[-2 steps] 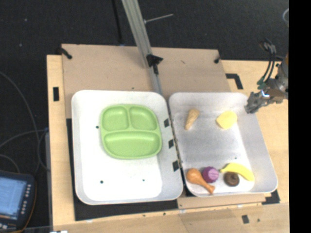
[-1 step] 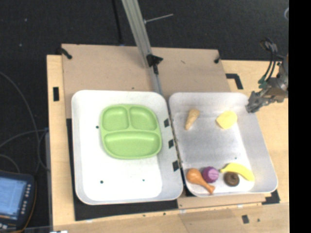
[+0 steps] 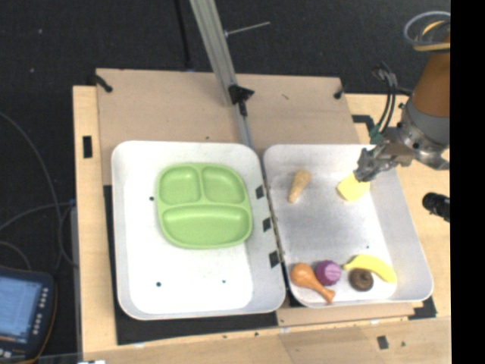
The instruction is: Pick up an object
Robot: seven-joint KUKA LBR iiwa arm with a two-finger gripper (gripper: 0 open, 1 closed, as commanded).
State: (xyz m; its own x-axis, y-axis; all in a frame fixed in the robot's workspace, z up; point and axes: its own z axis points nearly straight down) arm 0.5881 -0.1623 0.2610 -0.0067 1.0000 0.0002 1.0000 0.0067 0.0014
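Where the right bin nears its far right side, I see a pale yellow block lying on the floor, with the gripper directly over its upper edge. I cannot tell whether the fingers are apart or closed, or whether they touch the block. To the block's left lies a tan cone-shaped piece. Along the bin's near edge sit an orange pear-shaped toy, a purple piece, a brown ring and a yellow banana. The left bin holds a green divided plate.
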